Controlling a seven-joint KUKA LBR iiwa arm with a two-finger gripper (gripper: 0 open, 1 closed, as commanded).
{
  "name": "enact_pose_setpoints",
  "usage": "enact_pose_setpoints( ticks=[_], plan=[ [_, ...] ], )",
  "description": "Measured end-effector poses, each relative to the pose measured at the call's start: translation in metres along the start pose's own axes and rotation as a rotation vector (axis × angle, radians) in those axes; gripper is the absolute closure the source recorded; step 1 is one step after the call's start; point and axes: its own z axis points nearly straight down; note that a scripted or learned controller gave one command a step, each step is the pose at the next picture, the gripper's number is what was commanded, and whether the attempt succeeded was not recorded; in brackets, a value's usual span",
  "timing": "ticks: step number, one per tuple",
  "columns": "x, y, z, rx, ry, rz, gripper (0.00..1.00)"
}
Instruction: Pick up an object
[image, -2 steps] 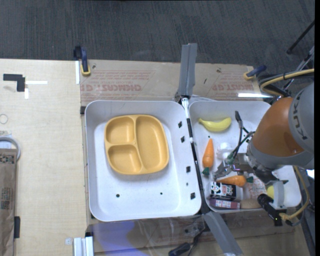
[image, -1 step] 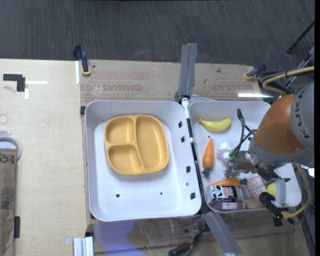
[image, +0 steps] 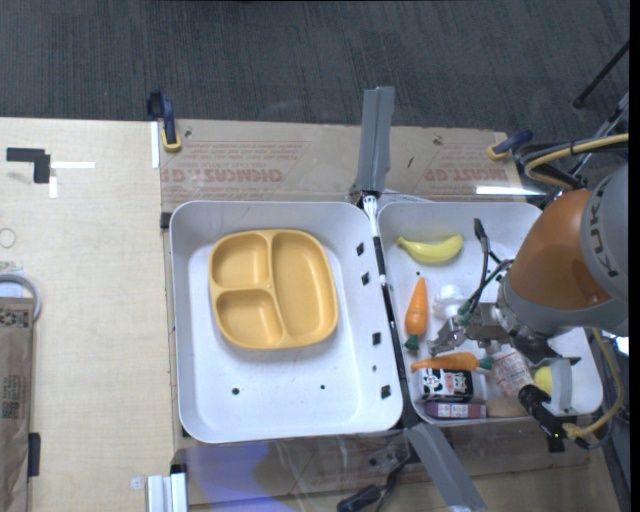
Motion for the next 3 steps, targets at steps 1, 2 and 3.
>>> enact_pose_setpoints(
  ticks=[1,2,3],
  plan=[
    [0.0047,-0.0084,0.0051,-0.014,-0.003,-0.080,0.00],
    [0.0040,-0.0075,-0.0038,-0.015,-0.002,-0.076,1.00],
    [0.0040,-0.0078,-0.0035,-0.014,-0.002,-0.076,0.00]
  ],
)
